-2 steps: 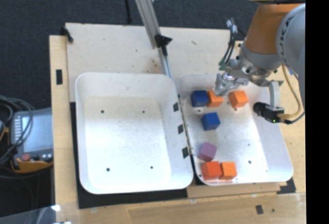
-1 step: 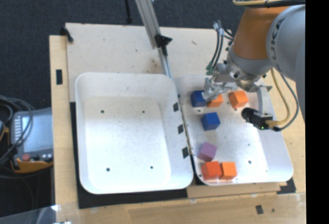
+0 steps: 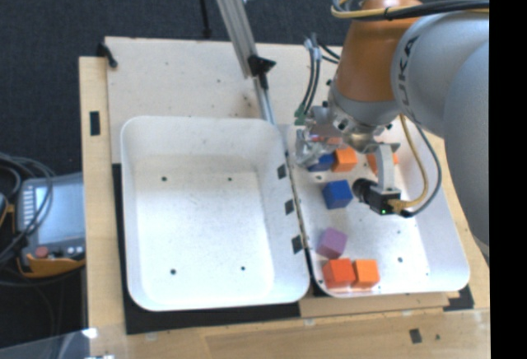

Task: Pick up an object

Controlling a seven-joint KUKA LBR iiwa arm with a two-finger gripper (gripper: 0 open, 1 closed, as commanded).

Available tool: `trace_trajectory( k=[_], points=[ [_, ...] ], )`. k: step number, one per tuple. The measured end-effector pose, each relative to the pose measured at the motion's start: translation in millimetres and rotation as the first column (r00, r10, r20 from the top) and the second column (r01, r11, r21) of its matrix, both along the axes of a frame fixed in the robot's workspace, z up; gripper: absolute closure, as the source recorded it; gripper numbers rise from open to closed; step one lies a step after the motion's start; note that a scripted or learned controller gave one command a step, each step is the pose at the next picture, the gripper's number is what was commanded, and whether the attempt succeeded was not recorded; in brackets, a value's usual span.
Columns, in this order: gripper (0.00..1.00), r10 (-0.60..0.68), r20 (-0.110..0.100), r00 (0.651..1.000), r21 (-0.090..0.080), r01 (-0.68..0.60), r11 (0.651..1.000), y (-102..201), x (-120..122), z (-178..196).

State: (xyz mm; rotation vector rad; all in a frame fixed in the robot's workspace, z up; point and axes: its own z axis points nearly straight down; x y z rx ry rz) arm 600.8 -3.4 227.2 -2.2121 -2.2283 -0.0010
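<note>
The gripper hangs low over the far end of the right bin, close to the wall it shares with the left bin; whether it is open or closed cannot be told, nor whether anything sits in it. Just beside the gripper, toward the bin's middle, lie a small blue block and an orange block, the two touching. A larger blue cube rests a little nearer the camera. Further along the shared wall sits a purple block, and beyond it two orange cubes lie side by side against the near rim.
</note>
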Motion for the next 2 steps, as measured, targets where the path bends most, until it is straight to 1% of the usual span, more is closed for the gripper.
trace_trajectory(
  k=[1,2],
  points=[
    [1.00,0.000,-0.001,1.000,0.001,0.000,1.000,43.7,-21.2,8.7],
    [1.00,0.002,0.001,1.000,0.000,-0.002,1.000,100.2,-25.5,14.2]
  ],
)
